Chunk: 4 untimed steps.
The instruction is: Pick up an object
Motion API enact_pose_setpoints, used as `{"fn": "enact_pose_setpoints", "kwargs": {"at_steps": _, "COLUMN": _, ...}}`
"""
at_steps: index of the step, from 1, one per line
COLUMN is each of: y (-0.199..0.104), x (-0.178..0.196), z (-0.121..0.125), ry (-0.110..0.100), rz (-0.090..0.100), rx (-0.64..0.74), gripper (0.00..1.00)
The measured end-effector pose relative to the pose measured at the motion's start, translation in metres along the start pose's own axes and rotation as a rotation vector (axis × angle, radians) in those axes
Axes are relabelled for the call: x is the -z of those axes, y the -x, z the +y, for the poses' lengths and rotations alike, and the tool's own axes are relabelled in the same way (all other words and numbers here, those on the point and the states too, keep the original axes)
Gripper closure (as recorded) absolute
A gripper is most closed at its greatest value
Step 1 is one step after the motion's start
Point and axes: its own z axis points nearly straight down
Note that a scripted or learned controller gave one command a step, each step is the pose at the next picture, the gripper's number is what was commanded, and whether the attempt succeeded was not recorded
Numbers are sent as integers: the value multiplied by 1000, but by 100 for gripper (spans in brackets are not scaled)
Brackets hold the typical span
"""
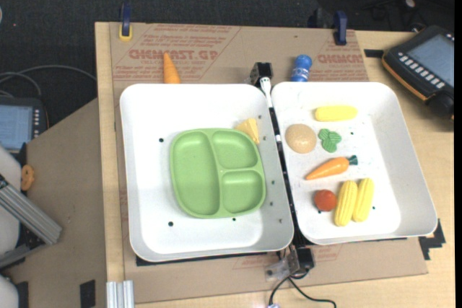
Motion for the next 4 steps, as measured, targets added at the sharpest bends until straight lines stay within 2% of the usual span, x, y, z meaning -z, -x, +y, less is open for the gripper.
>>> {"fn": "enact_pose_setpoints", "kwargs": {"at_steps": 4, "y": -5, "x": 43, "z": 1, "ry": 17, "rz": 0, "rx": 7, "gripper": 100}}
